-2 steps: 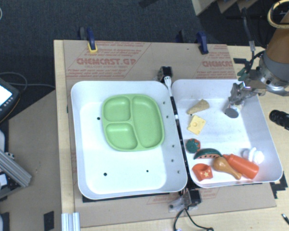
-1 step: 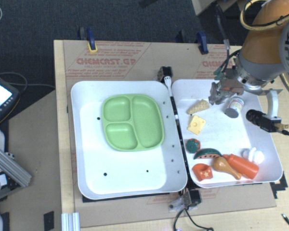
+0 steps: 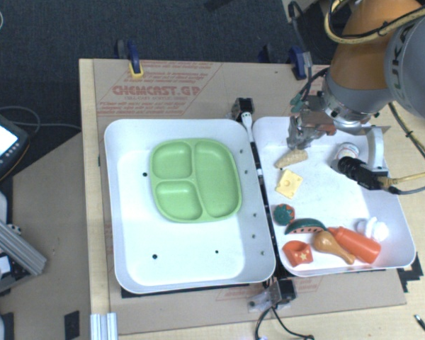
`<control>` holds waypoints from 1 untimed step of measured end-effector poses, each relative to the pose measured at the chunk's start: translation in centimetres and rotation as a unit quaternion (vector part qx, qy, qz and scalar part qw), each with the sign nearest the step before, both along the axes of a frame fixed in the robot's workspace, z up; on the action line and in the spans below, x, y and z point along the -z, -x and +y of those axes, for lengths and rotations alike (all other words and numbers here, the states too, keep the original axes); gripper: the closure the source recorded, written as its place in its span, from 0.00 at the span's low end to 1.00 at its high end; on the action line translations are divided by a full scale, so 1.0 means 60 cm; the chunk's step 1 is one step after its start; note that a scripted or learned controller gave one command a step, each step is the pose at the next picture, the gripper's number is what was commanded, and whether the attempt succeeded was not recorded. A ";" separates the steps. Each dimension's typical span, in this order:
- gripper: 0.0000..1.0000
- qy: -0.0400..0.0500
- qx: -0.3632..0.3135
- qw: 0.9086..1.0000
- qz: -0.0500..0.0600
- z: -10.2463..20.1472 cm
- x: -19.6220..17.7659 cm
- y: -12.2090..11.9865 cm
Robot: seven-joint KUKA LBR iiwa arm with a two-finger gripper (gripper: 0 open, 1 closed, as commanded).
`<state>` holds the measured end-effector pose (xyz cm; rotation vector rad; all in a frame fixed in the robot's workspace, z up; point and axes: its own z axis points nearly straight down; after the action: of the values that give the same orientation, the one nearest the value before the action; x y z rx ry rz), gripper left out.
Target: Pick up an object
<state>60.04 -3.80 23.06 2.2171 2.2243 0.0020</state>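
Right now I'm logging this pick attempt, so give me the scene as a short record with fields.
left bin: holds a green divided plate
right bin: toy food, mostly along the near edge
pincer: over the right bin's far end, just above a tan wedge
nearby item: yellow cheese slice, beside the wedge
near-edge items: carrot, drumstick, watermelon slice
grasp: not confirmed

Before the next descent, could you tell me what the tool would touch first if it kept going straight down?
Most likely the tan wedge-shaped piece lying just under the tool in the right bin; depth is hard to judge from this slant.
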 end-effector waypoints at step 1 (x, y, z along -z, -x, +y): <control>1.00 -0.001 -0.001 1.000 0.002 0.096 0.020 -0.007</control>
<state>60.49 1.93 21.86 2.2175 2.2287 -0.0012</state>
